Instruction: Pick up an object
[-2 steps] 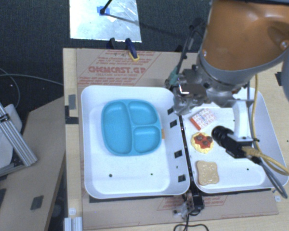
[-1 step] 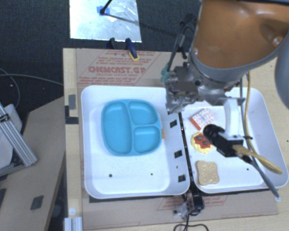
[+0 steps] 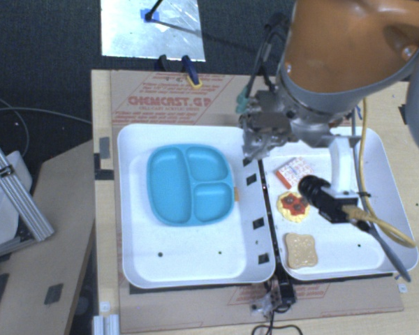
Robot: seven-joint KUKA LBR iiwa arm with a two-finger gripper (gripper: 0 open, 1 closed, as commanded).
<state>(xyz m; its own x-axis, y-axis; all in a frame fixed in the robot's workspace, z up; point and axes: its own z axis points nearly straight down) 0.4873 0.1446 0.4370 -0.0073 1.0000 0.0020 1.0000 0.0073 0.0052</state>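
White bins (image 3: 188,253) share the bench (image 3: 171,98). Right of the blue plate (image 3: 190,185) lie a red-white packet (image 3: 293,171), a pizza (image 3: 293,206) and toast (image 3: 301,250). The gripper (image 3: 255,145) hangs just beyond the plate's upper right; I cannot tell whether it is open or closed.

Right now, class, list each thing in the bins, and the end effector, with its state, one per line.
blue divided plate: flat, right way up, in the left bin
toy pizza: flat, toppings up, in the right bin
toast slice: flat, in the right bin
red and white packet: lying flat, in the right bin
end effector: over the divide between the bins, apart from all four things
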